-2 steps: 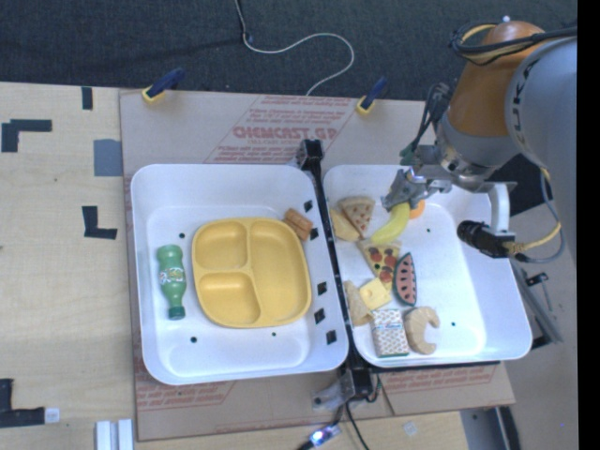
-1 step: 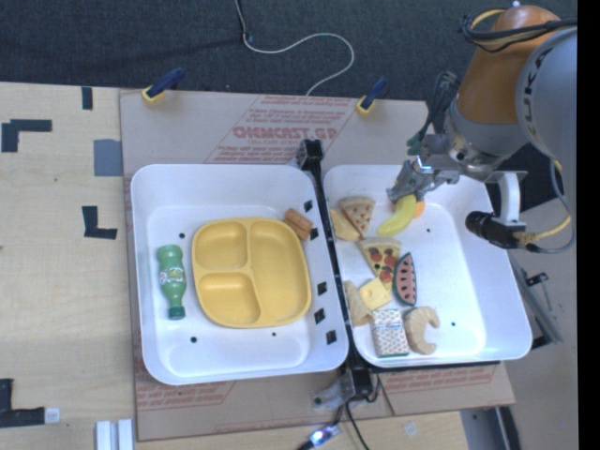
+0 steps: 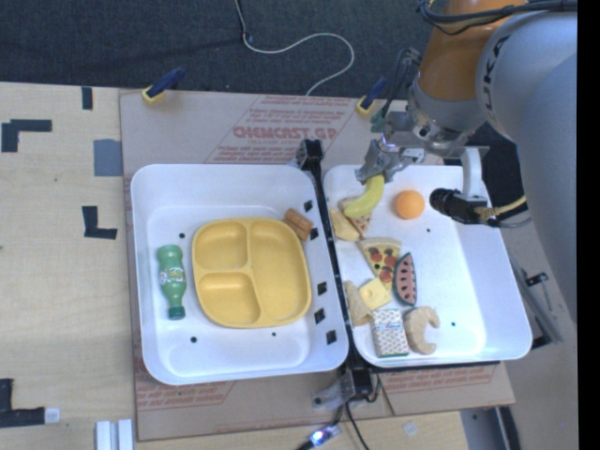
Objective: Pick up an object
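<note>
Banana [image 3: 368, 199] top hidden by claw [image 3: 382, 165] (grip unclear); arm [image 3: 525, 54] cut off rt.

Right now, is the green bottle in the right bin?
No, the green bottle lies in the left bin, beside the yellow divided plate.

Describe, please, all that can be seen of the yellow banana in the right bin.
The yellow toy banana, smooth and plastic-looking, is curved and hangs almost upright at the back left of the right white bin. Its upper end sits at the gripper, between the grey fingers as far as the view shows. Its lower end meets a pale yellow food piece near the bin's left wall. An orange ball lies apart, to its right.
</note>
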{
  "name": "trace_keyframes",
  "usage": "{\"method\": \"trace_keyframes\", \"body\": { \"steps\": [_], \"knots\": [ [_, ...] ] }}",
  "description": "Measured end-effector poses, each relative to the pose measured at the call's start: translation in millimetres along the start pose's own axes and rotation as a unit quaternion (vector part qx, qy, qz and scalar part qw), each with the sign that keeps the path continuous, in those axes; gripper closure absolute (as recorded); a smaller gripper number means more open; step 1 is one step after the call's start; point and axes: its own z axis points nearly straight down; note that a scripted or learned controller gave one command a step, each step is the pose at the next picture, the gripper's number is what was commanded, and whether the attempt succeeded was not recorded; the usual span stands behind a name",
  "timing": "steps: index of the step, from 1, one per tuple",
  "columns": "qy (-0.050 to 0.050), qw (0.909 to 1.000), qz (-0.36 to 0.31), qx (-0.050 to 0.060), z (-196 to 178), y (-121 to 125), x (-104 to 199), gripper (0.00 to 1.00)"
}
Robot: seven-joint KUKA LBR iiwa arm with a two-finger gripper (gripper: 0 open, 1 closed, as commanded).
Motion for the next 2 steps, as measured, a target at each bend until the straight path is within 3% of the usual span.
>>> {"method": "trace_keyframes", "body": {
  "steps": [1,2],
  "knots": [
    [-0.002,1.0000,0.003,0.001,12.6,8.1,-14.4,1.00],
    [-0.002,1.0000,0.003,0.002,18.6,1.4,-11.6,1.00]
  ]
}}
